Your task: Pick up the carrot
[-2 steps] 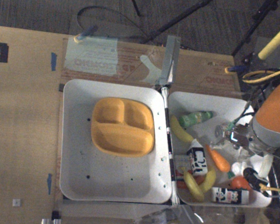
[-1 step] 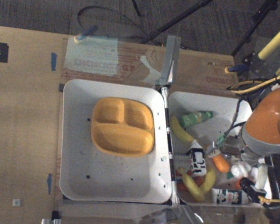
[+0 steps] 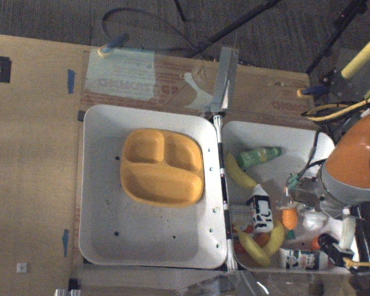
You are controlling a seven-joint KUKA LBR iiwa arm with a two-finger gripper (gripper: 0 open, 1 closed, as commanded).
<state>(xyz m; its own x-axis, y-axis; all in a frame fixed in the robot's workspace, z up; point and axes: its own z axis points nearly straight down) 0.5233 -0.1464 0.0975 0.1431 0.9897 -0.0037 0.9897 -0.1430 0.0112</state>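
A wooden surface [image 3: 26,160] seen from above carries two shallow white bins side by side. The left bin [image 3: 92,220], at the centre of the frame, holds an orange divided tray [image 3: 162,167]. The right bin [image 3: 239,133] is cluttered: a green bottle [image 3: 259,155] near its top, a yellow banana [image 3: 238,172] below it, a small black-and-white carton [image 3: 261,213], a second banana [image 3: 254,248] at the bottom, and a white carton [image 3: 303,259] lying at lower right.

The carrot [image 3: 289,218] appears to be the small orange piece in the middle of the right bin, just right of the black-and-white carton and touching a yellow item [image 3: 275,239] below it.

The arm [image 3: 357,162], grey with an orange band, enters from the right edge. Its gripper [image 3: 304,193] hangs just above the carrot; whether it is open or closed cannot be told.

The carrot is likely a light, stiff plastic toy with a smooth, slippery skin. A grasp across its thickest middle seems safest, though close neighbours leave little room.
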